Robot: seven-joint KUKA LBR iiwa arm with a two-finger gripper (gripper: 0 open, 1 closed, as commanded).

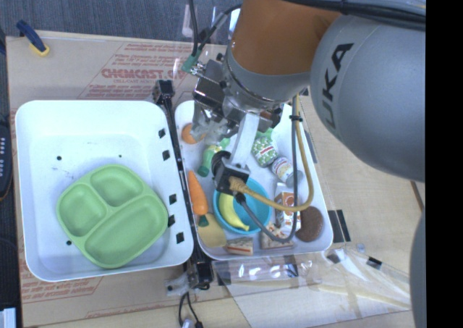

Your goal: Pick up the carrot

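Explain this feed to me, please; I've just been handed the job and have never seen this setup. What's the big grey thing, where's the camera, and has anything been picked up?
The big grey and orange shape is a robot arm, reaching in from the right. A single camera looks down at a slant on two white bins. The left bin holds a green divided plate. The right bin is crowded. The carrot lies along its left wall, beside a blue bowl with a banana in it. A brown round thing sits nearer the right wall. The arm's tool hangs over the far end of that bin. The carrot lies in the bin, not yet picked up.
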